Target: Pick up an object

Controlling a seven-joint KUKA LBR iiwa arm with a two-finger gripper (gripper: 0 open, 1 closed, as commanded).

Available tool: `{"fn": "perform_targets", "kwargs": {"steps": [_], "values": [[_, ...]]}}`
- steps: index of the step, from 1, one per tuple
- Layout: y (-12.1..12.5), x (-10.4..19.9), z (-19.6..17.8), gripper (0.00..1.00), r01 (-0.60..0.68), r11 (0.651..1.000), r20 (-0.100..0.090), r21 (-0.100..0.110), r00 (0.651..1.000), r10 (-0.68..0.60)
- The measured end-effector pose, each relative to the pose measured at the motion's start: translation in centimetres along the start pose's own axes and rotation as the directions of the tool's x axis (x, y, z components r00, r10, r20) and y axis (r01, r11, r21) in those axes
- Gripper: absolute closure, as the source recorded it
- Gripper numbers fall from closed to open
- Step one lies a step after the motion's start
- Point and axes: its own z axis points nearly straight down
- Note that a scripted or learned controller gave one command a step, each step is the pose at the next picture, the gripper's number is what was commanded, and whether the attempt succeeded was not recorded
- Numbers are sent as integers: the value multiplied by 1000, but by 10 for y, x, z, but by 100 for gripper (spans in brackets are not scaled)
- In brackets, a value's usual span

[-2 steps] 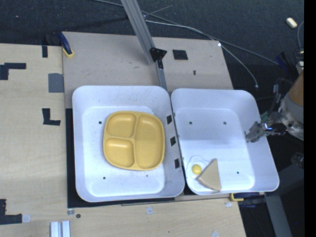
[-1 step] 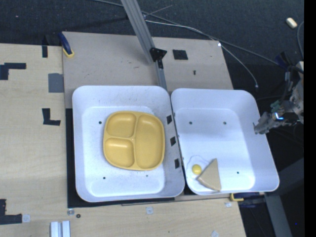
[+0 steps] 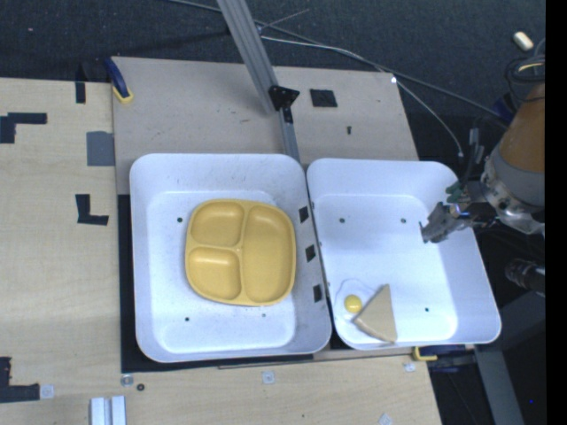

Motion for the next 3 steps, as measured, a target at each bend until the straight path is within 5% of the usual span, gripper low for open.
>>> {"fn": "perform_targets", "kwargs": {"steps": [3], "values": [[27,142,12,100,-1,1000,1,2,1000,1]]}}
